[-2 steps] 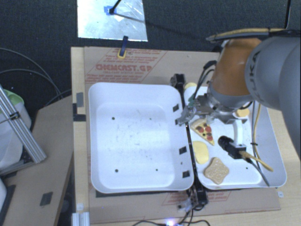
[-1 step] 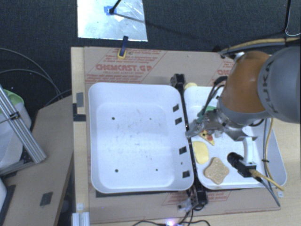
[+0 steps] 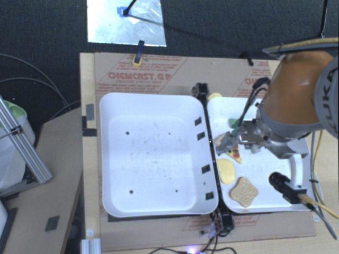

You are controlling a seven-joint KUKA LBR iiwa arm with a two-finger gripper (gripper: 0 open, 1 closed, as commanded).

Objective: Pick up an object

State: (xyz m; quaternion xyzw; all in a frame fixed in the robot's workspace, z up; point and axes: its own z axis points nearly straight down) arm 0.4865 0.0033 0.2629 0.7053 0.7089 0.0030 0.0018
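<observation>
Gripper (image 3: 226, 141) sits low in the right bin (image 3: 265, 204), near the divider; whether it is spread or pinched cannot be told from this angle; nothing is visibly held. Just beside it lies a pizza slice toy (image 3: 234, 154); below that a pale yellow piece (image 3: 226, 171) and a tan cracker-like piece (image 3: 243, 191); a green item (image 3: 233, 123) lies above. Judged light, stiff and flat; the slice would best be taken across its narrow edges. Left bin (image 3: 153, 102) adjoins.
</observation>
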